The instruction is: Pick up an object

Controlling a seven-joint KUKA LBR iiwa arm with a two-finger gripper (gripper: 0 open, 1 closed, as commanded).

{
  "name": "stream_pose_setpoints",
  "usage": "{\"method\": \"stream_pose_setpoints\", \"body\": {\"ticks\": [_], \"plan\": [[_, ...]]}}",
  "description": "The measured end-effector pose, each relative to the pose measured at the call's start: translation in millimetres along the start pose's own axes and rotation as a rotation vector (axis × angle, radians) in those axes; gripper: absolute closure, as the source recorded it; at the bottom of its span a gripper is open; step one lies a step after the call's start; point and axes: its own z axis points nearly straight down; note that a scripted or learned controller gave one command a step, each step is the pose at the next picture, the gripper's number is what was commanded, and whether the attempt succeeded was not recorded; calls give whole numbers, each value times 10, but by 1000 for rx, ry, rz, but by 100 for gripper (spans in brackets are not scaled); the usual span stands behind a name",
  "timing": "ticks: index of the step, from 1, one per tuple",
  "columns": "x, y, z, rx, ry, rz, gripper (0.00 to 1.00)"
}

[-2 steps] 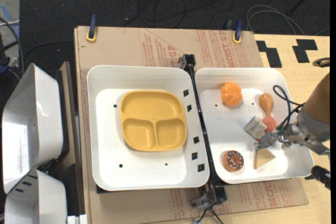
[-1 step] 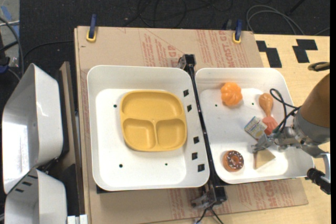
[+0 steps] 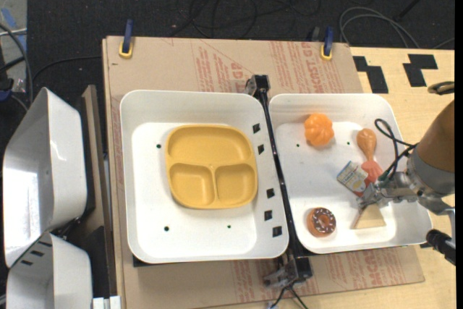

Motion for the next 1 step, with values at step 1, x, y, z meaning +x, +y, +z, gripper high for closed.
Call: {"method": "stream_pose_setpoints", "body": {"ticks": [1], "plan": [[-6, 116, -509, -4, -2, -5, 100]]}}
